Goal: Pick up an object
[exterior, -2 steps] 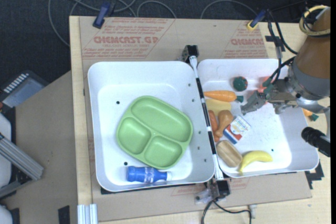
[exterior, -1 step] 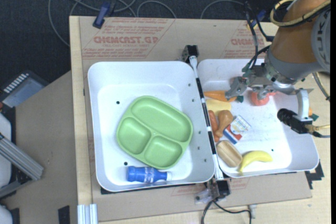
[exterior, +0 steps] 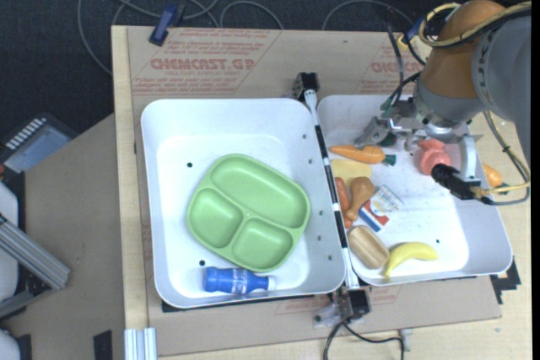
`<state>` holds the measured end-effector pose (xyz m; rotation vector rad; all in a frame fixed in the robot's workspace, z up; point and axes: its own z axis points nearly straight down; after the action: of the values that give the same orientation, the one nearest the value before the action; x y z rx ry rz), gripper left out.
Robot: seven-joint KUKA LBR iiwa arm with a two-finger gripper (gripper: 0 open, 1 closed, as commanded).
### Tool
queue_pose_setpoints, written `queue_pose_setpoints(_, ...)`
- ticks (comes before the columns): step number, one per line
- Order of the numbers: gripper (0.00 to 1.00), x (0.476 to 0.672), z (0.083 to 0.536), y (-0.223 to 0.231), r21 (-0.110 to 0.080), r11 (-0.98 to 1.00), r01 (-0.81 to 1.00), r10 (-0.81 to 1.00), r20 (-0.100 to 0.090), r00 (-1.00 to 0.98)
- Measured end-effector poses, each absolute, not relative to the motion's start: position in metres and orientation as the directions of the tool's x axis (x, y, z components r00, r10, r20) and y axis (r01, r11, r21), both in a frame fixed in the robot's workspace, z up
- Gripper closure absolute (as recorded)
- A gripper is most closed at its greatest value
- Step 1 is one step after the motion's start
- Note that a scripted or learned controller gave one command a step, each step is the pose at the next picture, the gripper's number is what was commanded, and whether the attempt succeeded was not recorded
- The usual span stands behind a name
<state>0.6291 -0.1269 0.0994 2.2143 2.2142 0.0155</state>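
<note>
Counter (exterior: 211, 63), two white bins.
- Left bin (exterior: 169, 181): a green divided plate (exterior: 247, 211) at centre. A blue bottle (exterior: 236, 280) lies on its side just below it, lower in the frame.
- Right bin (exterior: 489, 253): the tool (exterior: 384, 129) is low over the upper part. Its opening cannot be told, and nothing is seen held.
- Carrot (exterior: 359, 153): just below the tool.
- Pink toy (exterior: 434, 156): to the carrot's right.
- Packet (exterior: 380, 208): mid-bin.
- Bread roll (exterior: 368, 246) and banana (exterior: 411, 255): side by side at the lower edge.
</note>
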Motion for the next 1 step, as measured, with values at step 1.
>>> queue_pose_setpoints(1, 0.00, 0.6667, 0.0849, -0.1541, 0.002, 0.000, 1.000, 1.000, -0.001, 0.000)
